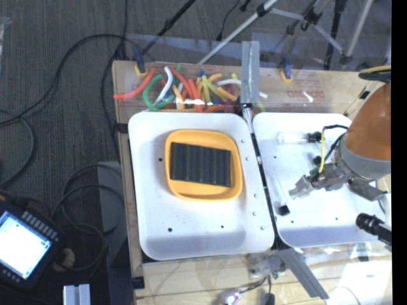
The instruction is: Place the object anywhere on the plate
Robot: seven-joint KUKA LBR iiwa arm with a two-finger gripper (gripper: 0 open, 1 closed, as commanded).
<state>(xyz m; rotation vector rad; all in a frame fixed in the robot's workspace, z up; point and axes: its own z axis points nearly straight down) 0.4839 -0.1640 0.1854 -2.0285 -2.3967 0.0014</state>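
The pincer (304,188) hangs low in the right bin (331,230); I cannot tell its state. A small dark object (283,210) lies just beside it. The plate (203,164), in the left bin (149,196), is bare, so the placing is not yet done.

**Plate and object in separate bins**

The yellow plate (203,164), rounded-rectangular with a dark ribbed centre, lies flat in the left bin. A small dark object (283,210) rests on the right bin's floor, well apart from the plate.
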